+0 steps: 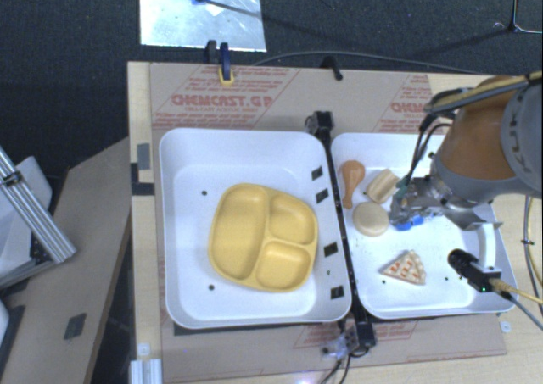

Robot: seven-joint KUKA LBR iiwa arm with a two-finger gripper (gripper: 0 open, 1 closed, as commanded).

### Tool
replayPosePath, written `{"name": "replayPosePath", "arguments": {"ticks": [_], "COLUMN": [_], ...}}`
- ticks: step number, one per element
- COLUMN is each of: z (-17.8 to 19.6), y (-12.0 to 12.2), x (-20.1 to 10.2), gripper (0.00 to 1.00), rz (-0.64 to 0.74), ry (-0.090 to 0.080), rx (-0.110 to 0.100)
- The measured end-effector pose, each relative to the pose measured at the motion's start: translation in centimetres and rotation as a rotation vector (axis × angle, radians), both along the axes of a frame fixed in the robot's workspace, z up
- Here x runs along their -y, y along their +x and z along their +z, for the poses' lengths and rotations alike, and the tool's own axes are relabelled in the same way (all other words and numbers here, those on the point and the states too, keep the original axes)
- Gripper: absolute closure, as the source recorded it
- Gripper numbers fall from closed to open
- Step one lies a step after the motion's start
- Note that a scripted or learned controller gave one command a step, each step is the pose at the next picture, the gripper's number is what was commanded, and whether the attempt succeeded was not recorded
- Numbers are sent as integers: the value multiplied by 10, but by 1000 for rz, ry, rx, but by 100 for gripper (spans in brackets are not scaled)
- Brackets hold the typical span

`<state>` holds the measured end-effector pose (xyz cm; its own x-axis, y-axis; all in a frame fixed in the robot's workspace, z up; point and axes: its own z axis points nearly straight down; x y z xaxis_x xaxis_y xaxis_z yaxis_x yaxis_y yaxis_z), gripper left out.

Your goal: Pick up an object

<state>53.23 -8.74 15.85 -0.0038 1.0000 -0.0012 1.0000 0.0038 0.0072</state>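
**A:** So, which thing is it going for?

**B:** Most likely the small blue plastic piece [414, 222]. It lies in the right-hand shallow white bin [441, 310], about midway along, and the pincer [405, 208] is down right on top of it, hiding much of it.

**A:** Has it got hold?

**B:** I cannot tell. The grey wrist covers the pincer from above, so whether it is released or clenched does not show. The blue piece looks level with the bin floor, so I judge nothing is lifted yet.

**A:** What sits around it?

**B:** A round cream disc [370, 219] is just beside it on the left. A beige bread-like block [381, 185] and an orange-brown toy drumstick [350, 179] lie beyond that. A toy pizza slice [405, 269] lies nearer the front, apart. The left-hand white bin [182, 204] holds a yellow divided plate [264, 236].

**A:** Then what is left?

**B:** By my reckoning the approach is done. A sure grip and the lift clear of the bin remain.
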Motion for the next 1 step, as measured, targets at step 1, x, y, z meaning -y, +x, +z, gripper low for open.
{"name": "replayPosePath", "arguments": {"ticks": [1], "z": [47], "y": [-7], "x": [0], "gripper": [100], "rz": [0], "ry": [0], "rx": [-1]}}
